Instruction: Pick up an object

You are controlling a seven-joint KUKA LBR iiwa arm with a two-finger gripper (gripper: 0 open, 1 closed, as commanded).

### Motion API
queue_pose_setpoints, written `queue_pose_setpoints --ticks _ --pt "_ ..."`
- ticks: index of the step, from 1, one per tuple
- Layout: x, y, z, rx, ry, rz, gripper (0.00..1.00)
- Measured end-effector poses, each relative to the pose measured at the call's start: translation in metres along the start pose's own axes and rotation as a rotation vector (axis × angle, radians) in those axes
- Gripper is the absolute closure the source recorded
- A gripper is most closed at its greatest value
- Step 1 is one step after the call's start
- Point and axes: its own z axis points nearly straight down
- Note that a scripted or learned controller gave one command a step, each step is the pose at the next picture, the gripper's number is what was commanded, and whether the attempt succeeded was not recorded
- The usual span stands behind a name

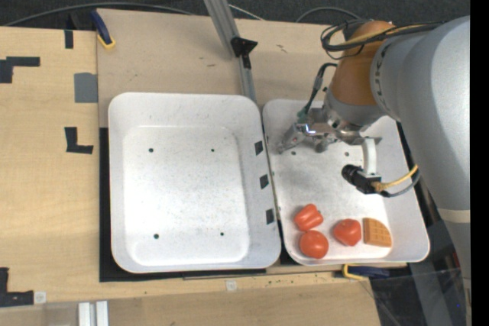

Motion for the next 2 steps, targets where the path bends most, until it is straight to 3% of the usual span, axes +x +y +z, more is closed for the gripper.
queue_pose_setpoints --ticks 1,2 --pt "0.001 0.0 -0.01 0.0 0.001 -0.001 1.0" --pt "-0.002 0.002 -0.053 -0.006 0.001 0.0 1.0"
